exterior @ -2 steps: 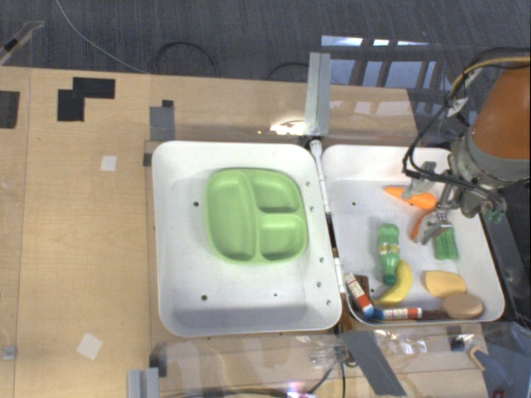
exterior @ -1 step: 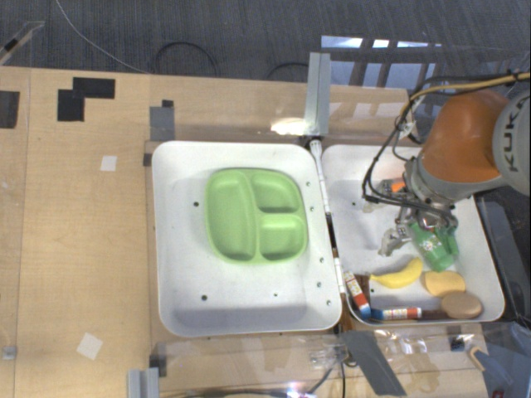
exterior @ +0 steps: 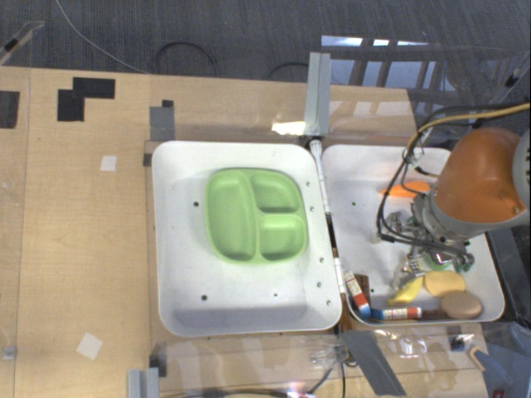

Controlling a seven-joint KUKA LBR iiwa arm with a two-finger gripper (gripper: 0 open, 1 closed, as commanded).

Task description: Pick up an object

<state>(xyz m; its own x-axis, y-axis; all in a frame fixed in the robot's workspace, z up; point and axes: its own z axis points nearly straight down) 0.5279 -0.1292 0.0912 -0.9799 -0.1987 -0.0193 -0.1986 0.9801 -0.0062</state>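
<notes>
Your pincer (exterior: 417,265) hangs low over the right bin (exterior: 357,181), above a yellow toy (exterior: 431,285); whether it is clenched or released you cannot tell under the wrist. The toy lies at the bin's near edge, beside a brown disc (exterior: 461,307) and markers (exterior: 398,313). It looks light, smooth and rounded, likely to slip, so take its narrow middle. The left bin (exterior: 178,305) holds a green divided plate (exterior: 254,215). The desk (exterior: 75,222) is pale wood.

Arm: grey KUKA arm with a rounded orange band (exterior: 479,177), reaching in from the right and hanging over the right-hand shallow white bin (exterior: 357,181), wrist pointing downward. Two-finger gripper (exterior: 423,259): sitting low toward that bin's near end, beneath looping black cables, partly hidden by the wrist.
</notes>
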